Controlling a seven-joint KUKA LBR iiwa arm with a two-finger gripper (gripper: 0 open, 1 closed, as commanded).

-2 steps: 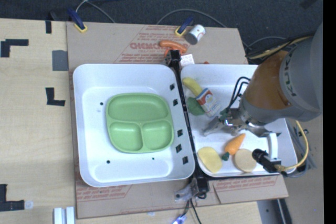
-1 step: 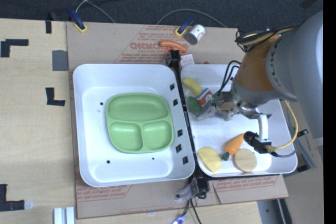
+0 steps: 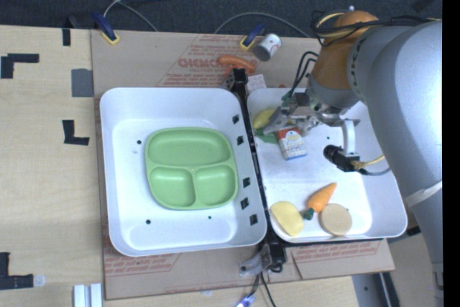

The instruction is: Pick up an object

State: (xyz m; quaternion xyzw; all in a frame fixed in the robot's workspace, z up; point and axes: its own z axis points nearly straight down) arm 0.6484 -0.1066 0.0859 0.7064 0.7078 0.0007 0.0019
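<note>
Gripper [image 3: 293, 118] low in right bin [image 3: 374, 187], over small red-white carton [image 3: 291, 144] beside a yellow-green item [image 3: 263, 118]; finger state can't be told. Carrot [image 3: 322, 195] near front; green plate [image 3: 192, 167] in left bin [image 3: 118, 154].

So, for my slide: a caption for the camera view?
Arm's gripper low over small carton in right bin; green tray left.

**Arm reached in low from your right**

You had the grey arm [image 3: 406, 83] extended in from the right; its orange band [image 3: 338, 57] sat above the wrist; the gripper [image 3: 291, 118] pointed down and leftward; its finger state could not be read.
</note>
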